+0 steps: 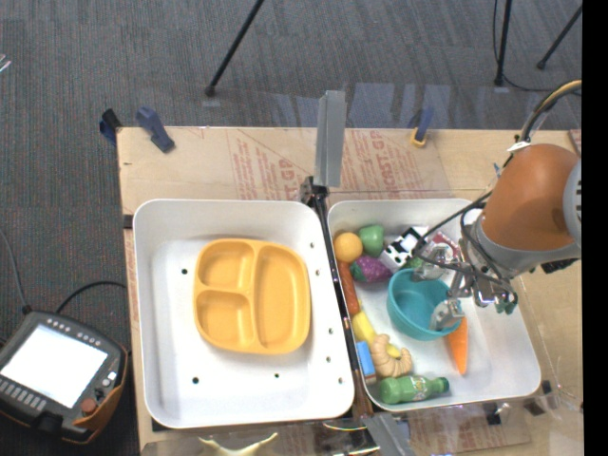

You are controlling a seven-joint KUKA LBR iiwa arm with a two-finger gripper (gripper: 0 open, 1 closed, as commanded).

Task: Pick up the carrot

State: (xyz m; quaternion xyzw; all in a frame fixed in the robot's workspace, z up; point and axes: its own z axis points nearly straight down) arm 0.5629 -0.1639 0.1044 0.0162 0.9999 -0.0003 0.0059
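The two-finger metal gripper [458, 304] hovers in the right white bin [518, 373], right above the tapered orange carrot [458, 347], which lies beside the round teal bowl [418, 304]. The left bin [161, 388] holds a yellow divided plate [253, 294].

A single fixed camera looks down at a slant on the counter [237, 164], both white bins [157, 255] in frame, the arm [532, 207] entering from the right.
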